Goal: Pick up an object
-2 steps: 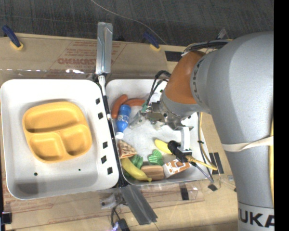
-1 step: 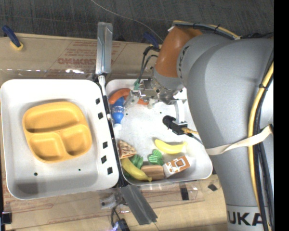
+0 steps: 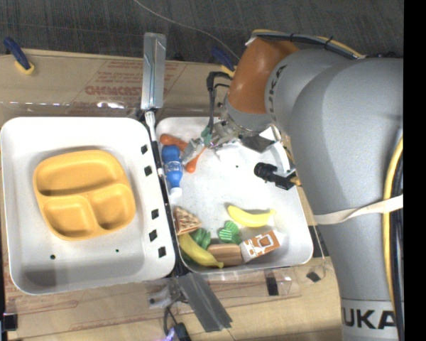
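The right bin [image 3: 298,219] has open floor at its centre. Toys crowd its lower edge: two bananas [image 3: 250,217], a carton [image 3: 260,245]. A blue bottle [image 3: 172,168] lines its left wall. The arm [image 3: 326,119] covers the upper right.

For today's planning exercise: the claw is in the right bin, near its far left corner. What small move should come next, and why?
Probably a short drop straight down. The claw hangs over the carrot beside the blue bottle in the right bin, and nothing shows between its fingers, so it likely needs to settle lower before closing.
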You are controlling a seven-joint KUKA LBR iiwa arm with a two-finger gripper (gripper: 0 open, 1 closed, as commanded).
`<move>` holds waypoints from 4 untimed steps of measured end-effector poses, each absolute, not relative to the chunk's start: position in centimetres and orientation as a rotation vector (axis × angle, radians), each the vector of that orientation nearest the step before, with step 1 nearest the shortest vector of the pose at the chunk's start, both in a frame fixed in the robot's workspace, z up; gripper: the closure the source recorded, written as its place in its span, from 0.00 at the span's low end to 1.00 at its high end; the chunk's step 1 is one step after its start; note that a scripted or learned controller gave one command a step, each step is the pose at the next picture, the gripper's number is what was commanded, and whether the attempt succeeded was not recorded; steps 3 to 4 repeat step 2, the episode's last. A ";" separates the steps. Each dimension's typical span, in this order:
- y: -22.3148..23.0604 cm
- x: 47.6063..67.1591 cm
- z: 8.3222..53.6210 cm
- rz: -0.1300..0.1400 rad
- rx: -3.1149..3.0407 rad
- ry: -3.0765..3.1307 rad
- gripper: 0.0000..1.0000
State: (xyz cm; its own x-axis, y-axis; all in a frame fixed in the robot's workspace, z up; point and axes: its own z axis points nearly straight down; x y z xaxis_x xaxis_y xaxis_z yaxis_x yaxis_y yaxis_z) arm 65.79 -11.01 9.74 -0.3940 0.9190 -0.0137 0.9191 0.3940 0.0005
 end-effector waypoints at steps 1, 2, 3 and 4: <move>-10.5 65.9 10.7 -0.002 1.715 2.623 1.00; -4.5 65.9 20.7 0.009 1.849 2.532 1.00; -4.5 65.9 20.7 0.009 1.849 2.532 1.00; -4.5 65.9 20.7 0.009 1.849 2.532 1.00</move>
